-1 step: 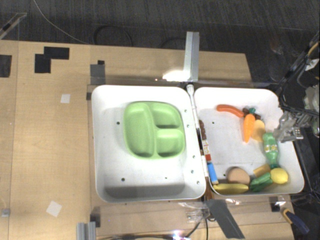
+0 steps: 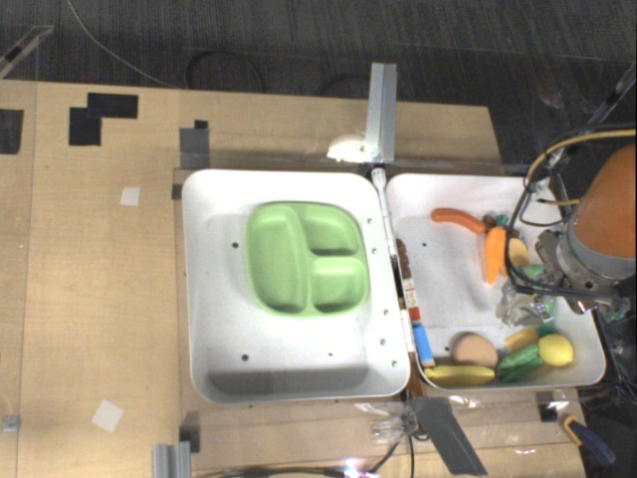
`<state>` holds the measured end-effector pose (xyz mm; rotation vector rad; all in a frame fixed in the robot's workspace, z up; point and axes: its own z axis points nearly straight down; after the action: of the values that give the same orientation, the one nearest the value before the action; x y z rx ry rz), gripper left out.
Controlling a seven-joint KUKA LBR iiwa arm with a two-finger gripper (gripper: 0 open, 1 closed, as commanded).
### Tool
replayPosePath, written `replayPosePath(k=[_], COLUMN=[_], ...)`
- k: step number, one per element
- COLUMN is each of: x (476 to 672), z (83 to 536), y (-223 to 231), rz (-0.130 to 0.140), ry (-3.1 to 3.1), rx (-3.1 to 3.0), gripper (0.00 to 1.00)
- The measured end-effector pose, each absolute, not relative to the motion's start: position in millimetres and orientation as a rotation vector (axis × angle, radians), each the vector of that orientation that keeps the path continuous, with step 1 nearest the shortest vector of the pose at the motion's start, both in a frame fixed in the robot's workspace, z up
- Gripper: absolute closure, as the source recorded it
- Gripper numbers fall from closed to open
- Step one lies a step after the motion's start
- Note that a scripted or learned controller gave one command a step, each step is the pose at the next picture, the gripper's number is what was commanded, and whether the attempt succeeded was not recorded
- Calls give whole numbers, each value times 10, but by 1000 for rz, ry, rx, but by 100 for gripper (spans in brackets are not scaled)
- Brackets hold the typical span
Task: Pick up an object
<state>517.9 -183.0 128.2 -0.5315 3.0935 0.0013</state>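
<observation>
Toy food sits in my right bin (image 2: 438,192): a red chilli (image 2: 456,219) at the far side, an orange carrot (image 2: 494,254) just right of it, and along the near wall a brown egg-like piece (image 2: 475,349), a yellow banana (image 2: 461,374), a green piece (image 2: 520,360) and a yellow lemon (image 2: 555,351). My pincer (image 2: 526,302) hangs low between carrot and lemon; I cannot tell how it's set. In the left bin (image 2: 214,267), a green divided plate (image 2: 304,257). Wooden counter (image 2: 90,297) beyond.

Arm (image 2: 597,232): orange dome-shaped band, grey metal ring below, black and yellow cables looping over top
</observation>
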Motion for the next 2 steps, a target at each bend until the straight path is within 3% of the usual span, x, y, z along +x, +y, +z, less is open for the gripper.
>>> replayPosePath(k=[1, 2], x=[5022, 5023], z=[922, 930], y=[-1596, -1235], rz=[-13, -19], ry=[3082, 3038], rx=[-510, -700], gripper=[0, 0])
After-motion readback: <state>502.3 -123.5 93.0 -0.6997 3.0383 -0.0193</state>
